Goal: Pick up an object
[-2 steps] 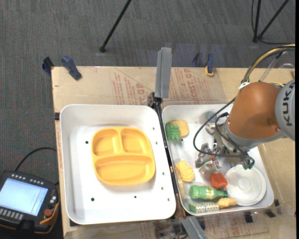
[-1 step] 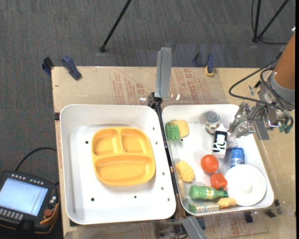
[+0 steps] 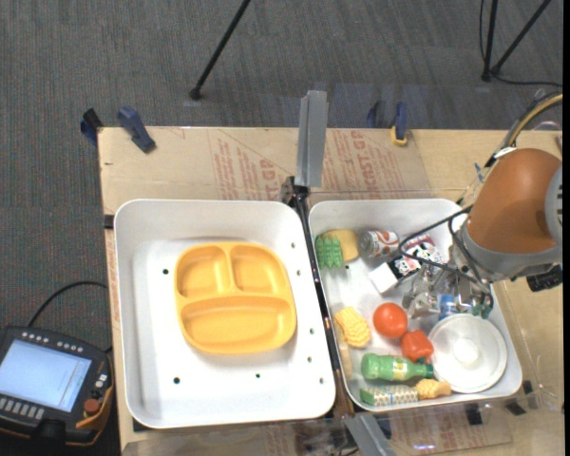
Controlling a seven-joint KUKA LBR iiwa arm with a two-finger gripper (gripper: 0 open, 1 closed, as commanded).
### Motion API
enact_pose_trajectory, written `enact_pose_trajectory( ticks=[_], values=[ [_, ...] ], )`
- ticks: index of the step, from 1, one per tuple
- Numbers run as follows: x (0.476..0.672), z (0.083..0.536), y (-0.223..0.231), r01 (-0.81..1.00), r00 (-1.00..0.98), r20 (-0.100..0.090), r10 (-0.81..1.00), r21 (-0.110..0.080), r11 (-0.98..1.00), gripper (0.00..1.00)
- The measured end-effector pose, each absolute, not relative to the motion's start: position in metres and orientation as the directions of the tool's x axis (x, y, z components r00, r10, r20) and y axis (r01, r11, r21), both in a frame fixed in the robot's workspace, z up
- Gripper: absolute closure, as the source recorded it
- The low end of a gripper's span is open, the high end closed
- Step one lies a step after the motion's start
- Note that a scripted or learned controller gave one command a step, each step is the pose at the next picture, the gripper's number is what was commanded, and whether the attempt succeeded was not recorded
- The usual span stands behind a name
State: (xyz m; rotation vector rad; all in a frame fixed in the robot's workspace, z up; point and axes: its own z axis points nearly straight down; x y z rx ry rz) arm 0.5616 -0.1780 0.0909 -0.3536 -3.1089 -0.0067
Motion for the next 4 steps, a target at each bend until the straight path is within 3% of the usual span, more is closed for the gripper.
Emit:
enact_pose_trajectory(
  ticks=[1,2,3,4],
  values=[
    [0.557,0.087,-0.196,0.583,-0.813,0.003,0.583,0.000,0.813,1.00],
    [0.557,0.087,-0.195,0.582,-0.813,0.002,0.582,0.000,0.813,0.00],
    [0.509,0.089,-0.094,0.520,-0.854,-0.004,0.520,0.004,0.854,0.00],
    [0.547,0.087,-0.136,0.525,-0.851,0.000,0.525,0.000,0.851,0.00]
  ],
)
